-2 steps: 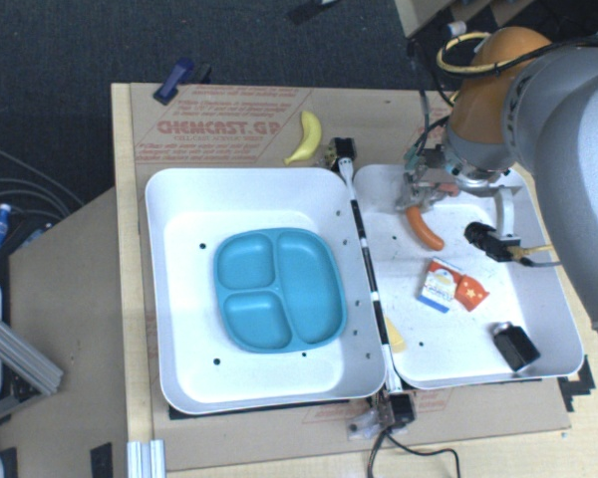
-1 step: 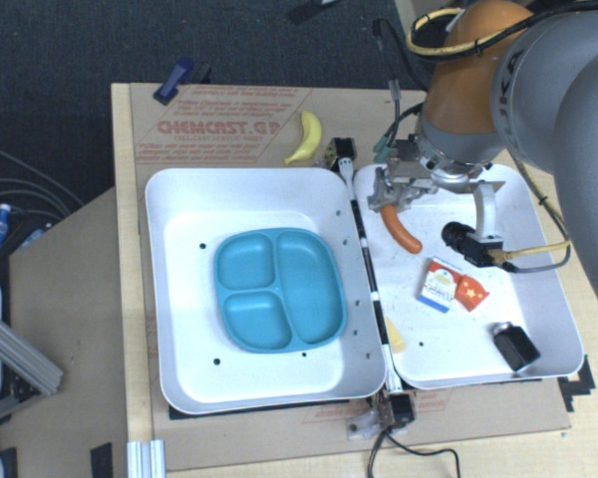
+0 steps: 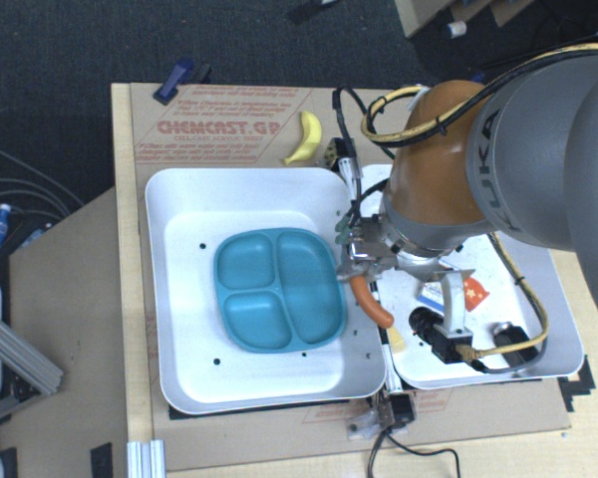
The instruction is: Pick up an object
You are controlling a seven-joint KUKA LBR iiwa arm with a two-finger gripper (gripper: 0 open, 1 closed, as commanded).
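Two white bins sit side by side on a pale brown counter [image 3: 140, 386], which bears red print along its upper edge. At the far left of the frame, dark carpet [image 3: 50, 68] lies around the counter. Loose cables cross it, and a grey metal rail [image 3: 20, 352] lies at the lower left. A small blue thing [image 3: 174, 80] rests at the counter's upper left corner, partly over the edge.

The left bin [image 3: 179, 267] holds a blue divided plate [image 3: 279, 289], lying flat and a little right of the bin's middle, its right edge near the bin's right wall. Above this bin, on the bare counter, lies a yellow banana [image 3: 305, 137], clear of both bins.

The tool [image 3: 357, 250] hangs over the wall shared by the two bins, just right of the plate. Whether it is apart or together cannot be told from this view. Just below it an orange piece [image 3: 372, 304] lies aslant across that shared wall, its upper end right at the tool. I cannot tell whether it is gripped or only touched.

The grey arm [image 3: 548, 147] with its orange band [image 3: 434, 157] fills the upper right and hides much of the right bin [image 3: 560, 329]. In the part that shows, a small red-and-white thing [image 3: 475, 293] lies right of the tool, apart from the orange piece.
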